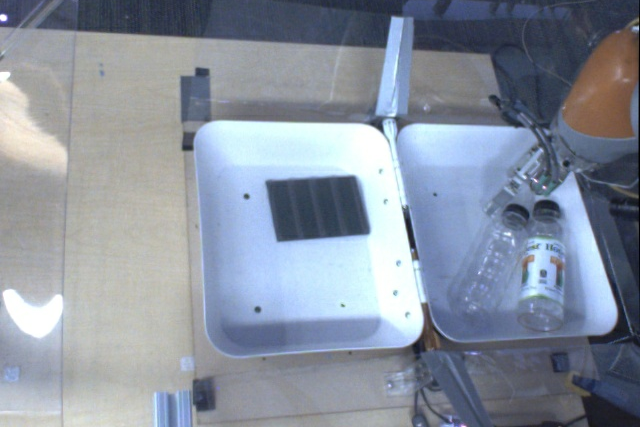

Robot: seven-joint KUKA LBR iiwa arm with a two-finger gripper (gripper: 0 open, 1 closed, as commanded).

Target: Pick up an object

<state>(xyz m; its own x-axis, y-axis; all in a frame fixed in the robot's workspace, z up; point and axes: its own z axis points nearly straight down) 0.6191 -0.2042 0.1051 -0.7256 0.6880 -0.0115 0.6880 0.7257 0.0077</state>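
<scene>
Two clear plastic bottles lie side by side in the right bin (pixel 440 305): a ribbed, unlabelled one (pixel 487 260) and a labelled one (pixel 541 270), black caps toward the hand (pixel 535 173) just above them. The hand's grip cannot be told. A dark, ridged rectangular pad (pixel 317 208) lies in the left bin (pixel 230 295) on the pale wooden desk (pixel 110 245).

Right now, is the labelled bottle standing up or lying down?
Lying down: the labelled bottle rests on its side in the right bin, beside the clear bottle.

The arm (pixel 603 100) is cut off by the right edge, and its end effector (pixel 532 177) is too small to read.
</scene>
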